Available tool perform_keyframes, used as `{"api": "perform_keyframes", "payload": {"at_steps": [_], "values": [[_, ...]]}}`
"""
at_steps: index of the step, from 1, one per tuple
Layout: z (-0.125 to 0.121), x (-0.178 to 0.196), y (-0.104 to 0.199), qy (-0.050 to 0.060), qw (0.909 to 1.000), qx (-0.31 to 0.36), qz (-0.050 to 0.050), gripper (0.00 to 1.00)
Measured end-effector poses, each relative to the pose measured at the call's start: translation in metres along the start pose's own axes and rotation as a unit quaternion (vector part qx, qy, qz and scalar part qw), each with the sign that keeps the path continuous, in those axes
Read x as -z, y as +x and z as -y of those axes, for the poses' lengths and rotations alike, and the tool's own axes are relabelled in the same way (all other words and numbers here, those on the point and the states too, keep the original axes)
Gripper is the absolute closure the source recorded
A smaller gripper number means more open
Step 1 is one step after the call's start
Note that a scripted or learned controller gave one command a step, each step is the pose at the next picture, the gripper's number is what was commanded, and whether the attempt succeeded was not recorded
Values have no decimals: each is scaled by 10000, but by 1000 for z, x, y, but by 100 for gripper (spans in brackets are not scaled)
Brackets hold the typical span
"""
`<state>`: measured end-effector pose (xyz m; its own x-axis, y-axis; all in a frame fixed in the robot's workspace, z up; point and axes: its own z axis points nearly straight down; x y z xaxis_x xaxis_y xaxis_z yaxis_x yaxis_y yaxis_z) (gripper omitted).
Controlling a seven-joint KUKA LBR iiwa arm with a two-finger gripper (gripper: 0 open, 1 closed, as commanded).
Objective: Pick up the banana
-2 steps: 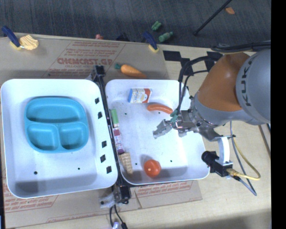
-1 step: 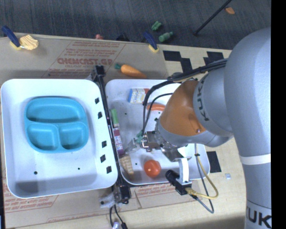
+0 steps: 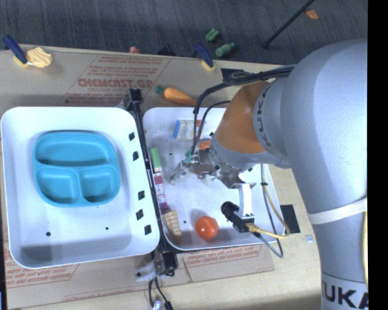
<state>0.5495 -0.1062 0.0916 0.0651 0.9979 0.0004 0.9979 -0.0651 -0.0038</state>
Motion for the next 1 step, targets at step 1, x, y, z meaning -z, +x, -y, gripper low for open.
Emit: {"api": "perform_keyframes", "payload": {"at_steps": [1], "values": [[-39, 0, 13, -8, 9971, 759, 2, 0]]}}
